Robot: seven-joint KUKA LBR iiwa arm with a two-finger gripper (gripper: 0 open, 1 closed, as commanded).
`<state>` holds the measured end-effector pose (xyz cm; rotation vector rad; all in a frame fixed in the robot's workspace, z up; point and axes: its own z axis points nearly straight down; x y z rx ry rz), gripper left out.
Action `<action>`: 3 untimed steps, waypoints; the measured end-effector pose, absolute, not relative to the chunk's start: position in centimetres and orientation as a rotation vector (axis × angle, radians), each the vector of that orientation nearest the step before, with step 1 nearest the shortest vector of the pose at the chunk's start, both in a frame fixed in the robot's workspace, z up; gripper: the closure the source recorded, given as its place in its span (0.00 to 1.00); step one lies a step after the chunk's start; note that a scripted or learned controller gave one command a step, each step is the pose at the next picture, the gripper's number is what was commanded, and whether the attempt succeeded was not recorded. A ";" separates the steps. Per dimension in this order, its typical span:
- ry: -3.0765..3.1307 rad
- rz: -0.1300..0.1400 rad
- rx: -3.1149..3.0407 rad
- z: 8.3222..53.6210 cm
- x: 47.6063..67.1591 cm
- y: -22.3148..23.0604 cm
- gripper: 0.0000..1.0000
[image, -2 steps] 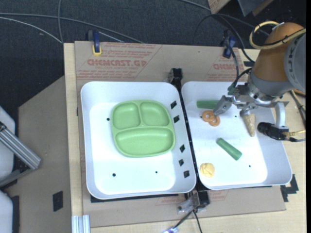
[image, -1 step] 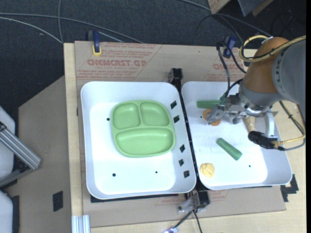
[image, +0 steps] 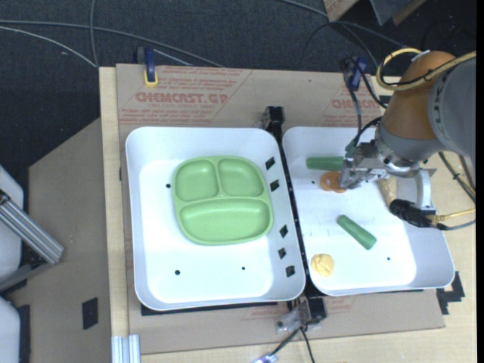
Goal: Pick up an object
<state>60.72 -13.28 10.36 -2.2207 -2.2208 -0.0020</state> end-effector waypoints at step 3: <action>-2.225 -0.004 -2.223 23.7 60.3 -14.4 1.00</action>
